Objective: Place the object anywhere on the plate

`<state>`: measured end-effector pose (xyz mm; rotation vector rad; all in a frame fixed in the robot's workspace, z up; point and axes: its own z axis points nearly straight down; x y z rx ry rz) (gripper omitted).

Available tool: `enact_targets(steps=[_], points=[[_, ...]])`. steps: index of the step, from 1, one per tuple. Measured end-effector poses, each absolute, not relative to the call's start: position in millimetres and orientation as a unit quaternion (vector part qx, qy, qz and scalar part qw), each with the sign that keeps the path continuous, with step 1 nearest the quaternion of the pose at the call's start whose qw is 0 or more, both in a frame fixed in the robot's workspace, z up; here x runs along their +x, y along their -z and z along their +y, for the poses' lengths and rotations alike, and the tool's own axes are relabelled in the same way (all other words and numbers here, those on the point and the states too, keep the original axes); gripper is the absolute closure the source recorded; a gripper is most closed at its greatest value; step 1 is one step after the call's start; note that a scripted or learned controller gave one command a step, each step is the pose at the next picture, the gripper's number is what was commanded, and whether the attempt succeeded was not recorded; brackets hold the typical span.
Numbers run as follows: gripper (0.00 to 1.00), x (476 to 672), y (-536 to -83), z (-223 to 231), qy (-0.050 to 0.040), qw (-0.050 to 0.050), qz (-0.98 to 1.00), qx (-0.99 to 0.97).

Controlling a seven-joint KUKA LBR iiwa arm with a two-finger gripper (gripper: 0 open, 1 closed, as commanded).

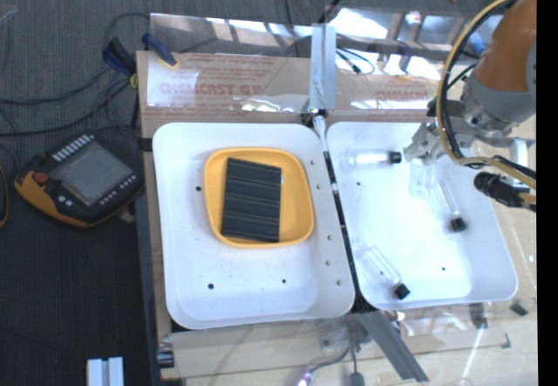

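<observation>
A yellow plate (258, 198) lies in the left white bin (253, 297). A dark ribbed rectangular block (252, 199) rests flat on the middle of the plate. My gripper (422, 153) hangs over the far part of the right bin (436, 288), well to the right of the plate and apart from the block. Nothing shows in its grasp. The grey arm with its orange band (510, 44) comes in from the upper right.
Three clear tubes with black caps lie in the right bin: one at the far left (377, 159), one just below the gripper (447, 206) and one near the front (385, 273). A handheld pendant (80, 179) lies on the floor at the left.
</observation>
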<state>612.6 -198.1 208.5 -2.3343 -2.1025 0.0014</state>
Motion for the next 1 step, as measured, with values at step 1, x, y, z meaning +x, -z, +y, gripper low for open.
enact_targets(steps=[1], points=[[0.00, 612.7, -208.6, -198.1, -0.0004, 0.000, -0.669, -0.743]])
